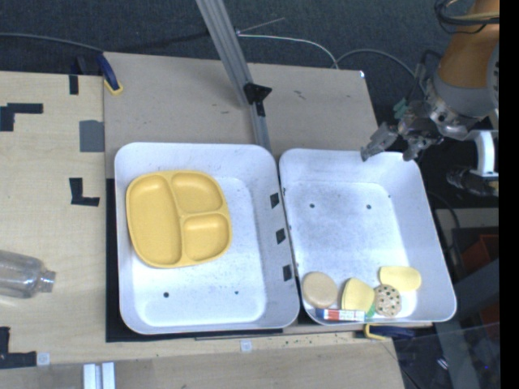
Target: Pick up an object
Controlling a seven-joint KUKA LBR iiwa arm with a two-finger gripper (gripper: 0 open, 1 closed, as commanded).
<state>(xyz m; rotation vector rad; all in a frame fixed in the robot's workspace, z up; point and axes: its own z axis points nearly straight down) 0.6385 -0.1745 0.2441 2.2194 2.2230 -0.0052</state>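
Several small objects lie along the near edge of the right bin [349,209]: a tan round piece [319,288], a yellow wedge [357,294], a spotted cookie-like disc [388,301], a yellow oval [400,278] and a thin red-and-white stick [340,315]. My gripper [392,143] hangs over the far right corner of that bin, well away from those objects. Its two dark fingers are spread apart with nothing between them.
The left bin [146,298] holds a yellow divided plate [177,217]. A metal pole [229,43] slants down to the bins' far edge. A clear plastic bottle [20,274] lies on the bench at the left. Cables run across the dark floor behind.
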